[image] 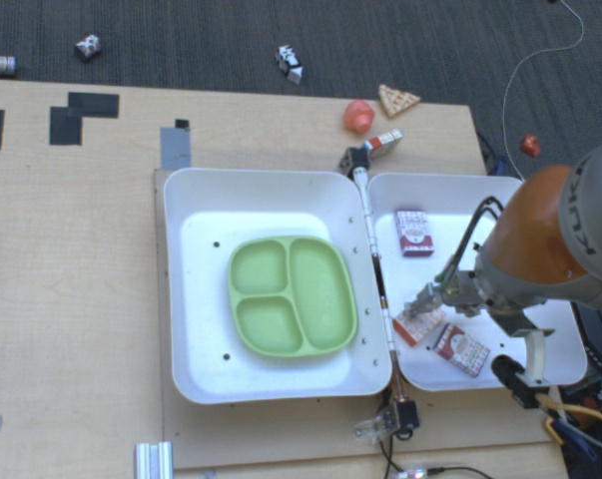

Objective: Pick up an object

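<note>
In the right bin point(560, 367), three small red-and-white packets lie apart. One packet point(413, 234) is near the far left corner. A second packet point(414, 327) lies by the left wall, and a third point(459, 350) sits just right of it near the front. My gripper point(432, 299) hangs low over the bin, right above the upper edge of the second packet. The arm's grey and orange wrist point(535, 242) covers the middle and right of this bin. Whether the gripper touches the packet is not visible.
The left bin point(186, 297) holds a green three-part plate point(292, 295). Beyond the bins, on the bench, lie a red ball point(358, 116), a toy pizza slice point(398, 99) and a small red-and-white tube point(383, 143). Cables trail at the right front corner.
</note>
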Controlling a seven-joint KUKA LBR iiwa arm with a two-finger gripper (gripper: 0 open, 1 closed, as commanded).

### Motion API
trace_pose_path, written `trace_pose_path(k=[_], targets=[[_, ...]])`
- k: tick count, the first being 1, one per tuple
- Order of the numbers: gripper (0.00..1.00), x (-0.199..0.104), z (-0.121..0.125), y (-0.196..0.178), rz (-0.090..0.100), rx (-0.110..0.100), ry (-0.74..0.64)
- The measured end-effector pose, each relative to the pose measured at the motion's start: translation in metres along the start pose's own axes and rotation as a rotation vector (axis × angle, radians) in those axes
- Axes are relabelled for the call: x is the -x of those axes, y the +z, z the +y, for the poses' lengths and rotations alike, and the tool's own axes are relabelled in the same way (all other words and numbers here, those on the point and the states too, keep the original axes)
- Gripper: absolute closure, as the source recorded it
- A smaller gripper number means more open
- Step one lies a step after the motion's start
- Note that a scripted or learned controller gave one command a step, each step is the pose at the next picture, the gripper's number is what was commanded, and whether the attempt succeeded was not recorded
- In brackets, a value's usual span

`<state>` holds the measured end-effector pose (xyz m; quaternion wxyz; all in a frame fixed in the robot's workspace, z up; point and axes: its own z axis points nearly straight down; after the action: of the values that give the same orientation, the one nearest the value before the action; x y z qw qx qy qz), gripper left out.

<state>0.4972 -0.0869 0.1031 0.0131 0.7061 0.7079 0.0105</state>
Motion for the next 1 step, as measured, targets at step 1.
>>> trace_pose_path(k=[1], targets=[[0.00,-0.0021,-0.0032,0.0122,0.002,-0.008,0.002]])
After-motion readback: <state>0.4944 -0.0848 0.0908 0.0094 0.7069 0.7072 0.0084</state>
